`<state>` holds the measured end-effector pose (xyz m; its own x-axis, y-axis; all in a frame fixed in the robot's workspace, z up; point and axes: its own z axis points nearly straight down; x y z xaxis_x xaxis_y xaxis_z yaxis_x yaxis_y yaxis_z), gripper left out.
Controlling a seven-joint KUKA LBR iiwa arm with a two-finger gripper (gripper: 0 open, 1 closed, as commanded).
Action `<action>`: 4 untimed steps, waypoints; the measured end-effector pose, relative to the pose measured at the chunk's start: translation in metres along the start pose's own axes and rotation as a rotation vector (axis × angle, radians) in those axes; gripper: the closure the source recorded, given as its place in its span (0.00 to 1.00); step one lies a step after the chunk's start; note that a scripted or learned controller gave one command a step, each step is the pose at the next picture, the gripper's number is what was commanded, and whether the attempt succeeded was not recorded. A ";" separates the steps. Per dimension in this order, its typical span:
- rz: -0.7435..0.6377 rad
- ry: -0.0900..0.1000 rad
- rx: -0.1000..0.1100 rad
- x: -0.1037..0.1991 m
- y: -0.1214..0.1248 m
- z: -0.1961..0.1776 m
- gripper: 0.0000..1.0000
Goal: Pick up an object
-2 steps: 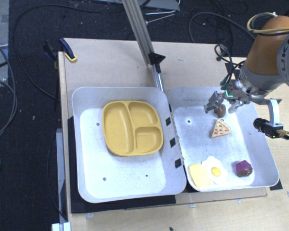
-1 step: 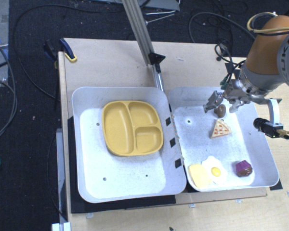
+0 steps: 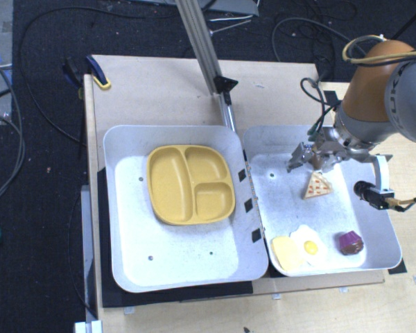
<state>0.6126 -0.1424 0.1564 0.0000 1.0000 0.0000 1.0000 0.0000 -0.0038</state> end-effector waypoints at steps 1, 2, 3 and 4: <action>0.000 0.000 0.000 0.000 0.001 0.043 0.00; -0.001 -0.008 -0.022 -0.002 0.007 0.054 0.00; -0.001 -0.006 -0.021 -0.001 0.006 0.046 1.00; -0.001 -0.002 -0.010 -0.005 0.007 0.002 1.00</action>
<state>0.6197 -0.1477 0.1540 -0.0009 1.0000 -0.0018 1.0000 0.0009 0.0059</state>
